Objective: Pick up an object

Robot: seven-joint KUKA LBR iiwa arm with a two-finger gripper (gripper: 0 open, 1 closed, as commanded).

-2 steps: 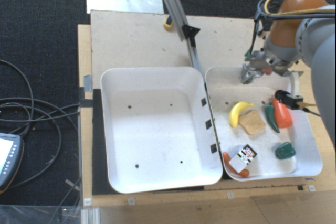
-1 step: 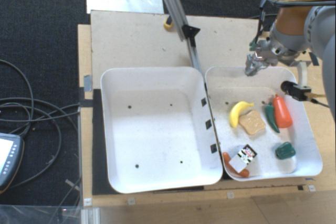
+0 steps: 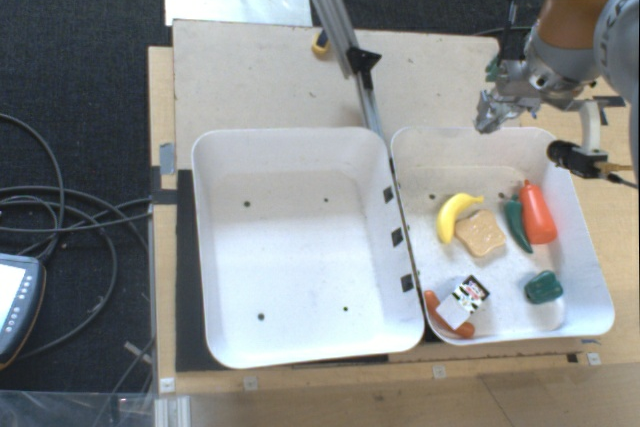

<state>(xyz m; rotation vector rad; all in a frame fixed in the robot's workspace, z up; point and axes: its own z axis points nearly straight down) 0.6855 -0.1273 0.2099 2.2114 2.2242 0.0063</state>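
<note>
Banana lies below and just left of your gripper, in the right bin; its opening I cannot tell. Descend squarely, clear of the bread slice.

Banana left of toast, both in right bin.

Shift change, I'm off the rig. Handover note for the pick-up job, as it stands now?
Gripper: above the far rim of the right bin, nothing seen between its fingers; open or shut not readable.
Objects, all in the right bin: banana, toast slice, green pepper, orange bottle, dark green piece, small black-and-white box lying on a red-orange item by the near wall.
Done: nothing lifted.
Left: choose an object, descend, grasp, lift.
</note>
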